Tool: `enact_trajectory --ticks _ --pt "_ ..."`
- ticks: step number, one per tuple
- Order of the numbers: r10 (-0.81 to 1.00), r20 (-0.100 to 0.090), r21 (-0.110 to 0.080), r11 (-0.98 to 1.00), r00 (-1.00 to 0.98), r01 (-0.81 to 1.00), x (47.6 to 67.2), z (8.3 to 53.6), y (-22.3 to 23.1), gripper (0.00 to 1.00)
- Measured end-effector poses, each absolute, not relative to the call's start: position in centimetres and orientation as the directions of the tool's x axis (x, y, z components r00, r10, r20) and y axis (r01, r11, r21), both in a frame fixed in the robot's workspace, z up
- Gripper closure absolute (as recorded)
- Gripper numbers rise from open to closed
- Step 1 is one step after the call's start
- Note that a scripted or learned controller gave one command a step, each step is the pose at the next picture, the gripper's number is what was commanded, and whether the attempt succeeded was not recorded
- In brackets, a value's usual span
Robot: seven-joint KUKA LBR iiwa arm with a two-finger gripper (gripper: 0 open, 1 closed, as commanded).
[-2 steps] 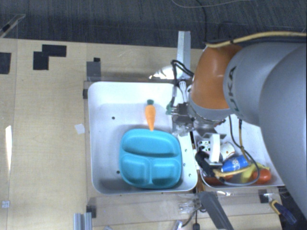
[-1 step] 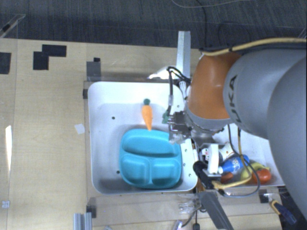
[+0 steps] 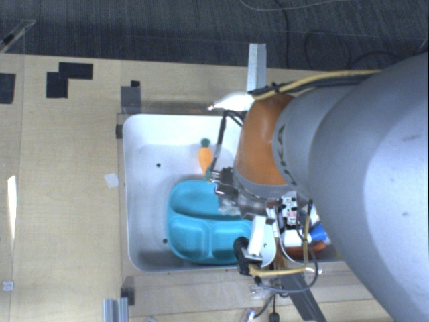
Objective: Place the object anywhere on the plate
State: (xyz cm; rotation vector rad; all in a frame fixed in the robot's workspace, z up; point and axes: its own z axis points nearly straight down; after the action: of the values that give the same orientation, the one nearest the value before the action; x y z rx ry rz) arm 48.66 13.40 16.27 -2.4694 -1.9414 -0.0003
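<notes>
A light blue plate (image 3: 198, 228) with divided compartments lies in the front half of the left white bin (image 3: 144, 180). Just behind the plate's far edge lies a small orange toy carrot (image 3: 205, 158), its green top pointing away from me. My gripper (image 3: 220, 182) hangs under the orange wrist band, over the plate's far right rim and right beside the carrot's near end. The wrist body hides the gripper's tips, and I cannot tell whether it touches the carrot.
The large grey arm covers most of the right bin. Small blue and orange items (image 3: 316, 237) peek out beneath the arm there. The left bin's left half is bare white floor, and bench wood surrounds the bins.
</notes>
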Motion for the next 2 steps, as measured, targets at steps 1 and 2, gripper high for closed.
enact_trajectory --ticks 1,2 --pt "0.995 0.001 0.003 -0.096 0.096 0.995 48.8 18.8 14.5 1.0" --pt "0.956 0.0 -0.002 -0.294 0.294 0.956 48.6 13.8 16.1 1.0"
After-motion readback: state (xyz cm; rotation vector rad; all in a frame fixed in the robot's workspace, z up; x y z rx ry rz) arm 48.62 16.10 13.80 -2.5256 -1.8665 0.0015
